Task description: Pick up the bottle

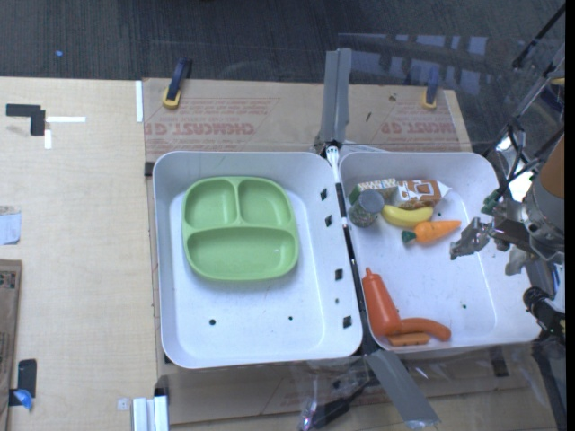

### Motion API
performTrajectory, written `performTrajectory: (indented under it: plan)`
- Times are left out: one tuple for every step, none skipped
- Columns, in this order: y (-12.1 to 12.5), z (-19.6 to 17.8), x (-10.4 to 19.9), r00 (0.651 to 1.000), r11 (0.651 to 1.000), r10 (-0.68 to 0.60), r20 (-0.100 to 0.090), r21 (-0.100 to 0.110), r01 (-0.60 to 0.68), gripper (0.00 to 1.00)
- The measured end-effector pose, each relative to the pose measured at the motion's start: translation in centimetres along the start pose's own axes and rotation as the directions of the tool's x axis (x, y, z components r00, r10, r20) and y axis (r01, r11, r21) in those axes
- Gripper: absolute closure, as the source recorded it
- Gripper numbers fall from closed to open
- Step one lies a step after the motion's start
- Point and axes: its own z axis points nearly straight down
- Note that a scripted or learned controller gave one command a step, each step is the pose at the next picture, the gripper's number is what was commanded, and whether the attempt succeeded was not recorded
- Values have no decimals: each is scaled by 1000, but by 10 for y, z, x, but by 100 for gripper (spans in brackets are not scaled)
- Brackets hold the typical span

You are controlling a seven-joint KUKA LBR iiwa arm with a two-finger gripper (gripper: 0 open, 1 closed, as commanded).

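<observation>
**Bottle far from my gripper**

My gripper (469, 238) hangs released over the right bin (481, 326), near its right edge. The orange bottle (379, 305) lies by the bin's left wall, well apart, beside a sausage (420, 329).

Orange bottle (380, 305), green divided plate (240, 228), yellow banana (406, 214), orange carrot (435, 232), 2 white bins (171, 268)

On the bench, the left bin (171, 268) holds a green divided plate (240, 228). In the right bin (481, 317), an orange bottle (379, 302) lies by the left wall, a sausage (422, 329) at its base. A banana (406, 214) and carrot (435, 232) lie near the far edge. The tool (471, 238) hovers by the carrot, holding nothing.
</observation>
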Motion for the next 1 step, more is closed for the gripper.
performTrajectory:
  plan:
    - [9,-139,-23,991,991,137,2,-3,-137,0]
